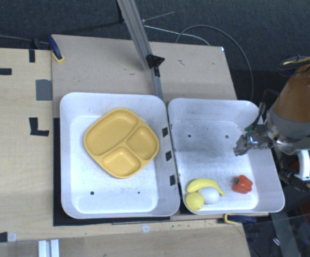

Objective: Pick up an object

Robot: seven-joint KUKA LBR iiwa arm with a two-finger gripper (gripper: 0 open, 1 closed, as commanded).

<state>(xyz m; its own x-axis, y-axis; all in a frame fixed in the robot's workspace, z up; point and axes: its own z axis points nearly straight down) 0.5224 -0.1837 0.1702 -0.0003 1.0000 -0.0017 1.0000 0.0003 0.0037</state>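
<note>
Pepper (242, 184) lying loose in right bin (208, 116); pincer (242, 145) above, grip indiscernible. Approach stage; needs descending.

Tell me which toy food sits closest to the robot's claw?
The red pepper, alone by the right bin's right wall, just below the gripper. The banana, lemon and white egg huddle further left.

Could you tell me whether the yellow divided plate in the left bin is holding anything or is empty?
Empty. All three compartments of the yellow divided plate show bare yellow surface, with nothing lying in them.
</note>
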